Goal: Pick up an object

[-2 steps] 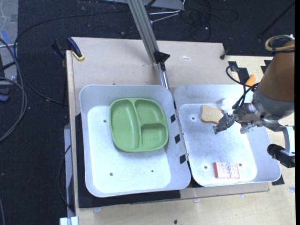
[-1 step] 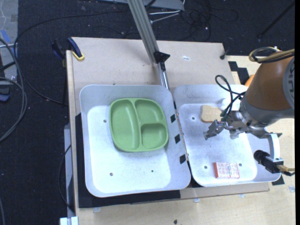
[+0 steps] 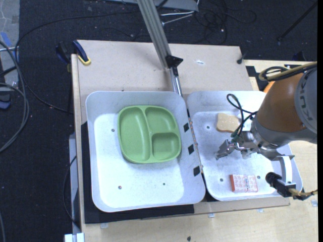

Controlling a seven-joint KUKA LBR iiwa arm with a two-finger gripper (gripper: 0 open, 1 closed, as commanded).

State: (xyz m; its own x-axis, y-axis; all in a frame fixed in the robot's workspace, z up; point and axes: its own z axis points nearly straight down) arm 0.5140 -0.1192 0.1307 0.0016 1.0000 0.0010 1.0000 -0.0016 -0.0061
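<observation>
Progress on the pick is judged as early: nothing is lifted, and no object sits between the fingers of the claw (image 3: 225,150).

Arm (image 3: 285,112) position: it reaches in from the right over the right bin (image 3: 212,97), with its orange band above the wrist. The claw is low over the bin's middle, pointing toward the divide between the two bins. Its fingers appear slightly parted with a narrow gap and nothing in it, though the tips are small and dark in this view.

Candidate objects in the right bin:
- A tan, bread-like piece (image 3: 226,122) lies toward the far side of the bin, near the claw but apart from it, on the far side of the fingertips.
- A small red and white packet (image 3: 244,183) lies flat near the bin's front edge, apart from the claw, on the near side of it.

Left bin (image 3: 101,185): holds a green divided plate (image 3: 150,134) lying flat, well apart from the claw.

Both bins rest on the bench (image 3: 126,64).

Assessment: approach is done as far as descent into the bin goes; alignment over an object, closure and lift are all left. The claw stands over bare bin floor between the two small objects, so a closure at this spot would, in my judgement, catch nothing. A shift toward either object is needed first.
</observation>
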